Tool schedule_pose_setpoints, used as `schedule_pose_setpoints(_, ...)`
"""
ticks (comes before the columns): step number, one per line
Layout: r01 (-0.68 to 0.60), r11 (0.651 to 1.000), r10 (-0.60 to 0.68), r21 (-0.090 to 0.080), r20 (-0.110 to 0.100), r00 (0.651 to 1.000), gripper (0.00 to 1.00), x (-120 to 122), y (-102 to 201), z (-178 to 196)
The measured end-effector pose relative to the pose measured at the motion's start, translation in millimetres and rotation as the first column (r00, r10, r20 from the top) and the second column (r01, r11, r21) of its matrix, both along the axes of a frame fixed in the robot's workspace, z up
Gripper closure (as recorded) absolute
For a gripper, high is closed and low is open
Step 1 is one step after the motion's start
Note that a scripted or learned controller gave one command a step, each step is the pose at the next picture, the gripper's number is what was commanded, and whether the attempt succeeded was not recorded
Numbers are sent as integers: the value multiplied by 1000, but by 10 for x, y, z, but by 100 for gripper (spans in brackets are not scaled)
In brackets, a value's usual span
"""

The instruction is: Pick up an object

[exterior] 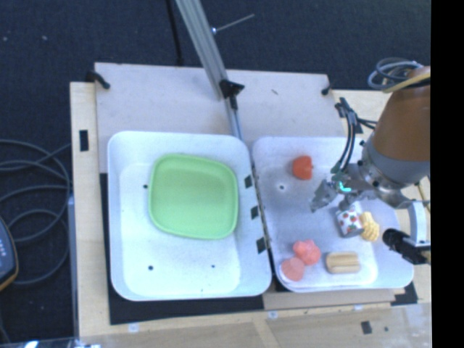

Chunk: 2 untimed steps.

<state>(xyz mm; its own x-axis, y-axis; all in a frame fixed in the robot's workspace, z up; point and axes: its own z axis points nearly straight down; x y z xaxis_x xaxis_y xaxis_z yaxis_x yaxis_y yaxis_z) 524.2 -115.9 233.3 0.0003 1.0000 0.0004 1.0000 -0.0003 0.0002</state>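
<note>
Camera view looks down on both bins, and the nearest things lie along the front wall of the right bin (279, 194): a tan bread-like piece (342, 262) lying flat, and to its left a pink lumpy toy (307, 251) touching a flatter pink disc (293, 269). Just beyond the bread sits a white block with red spots (349, 222), with a yellow corn-like piece (370, 228) pressed against its right side.

The gripper (330, 192) hangs above the bare middle of this bin, just left of and beyond the spotted block. Its two fingers look spread apart, with nothing between them. As a judgement, the step in hand is choosing and closing on one object. The block and the yellow piece touch, so a descent there risks nudging both or catching an edge. A cleaner try would centre the fingers over one item with free space on two sides, come straight down, and close only once the fingers straddle it.

Farther back, an orange-red round toy (303, 167) stands alone, well apart from everything else; it looks like the easiest target, though its roundness may let it slip.

The left bin (123, 216) holds a green square plate (194, 196), lying flat and slightly toward the far side, with bare white floor near it.
</note>
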Motion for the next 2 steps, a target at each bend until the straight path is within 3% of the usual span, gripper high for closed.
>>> schedule_pose_setpoints(1, 0, 1000, 0, 0, 1, 1000, 0, 3, 0, 1)
schedule_pose_setpoints(2, 0, 1000, 0, 0, -3, 1000, 0, -70, 39, -458)
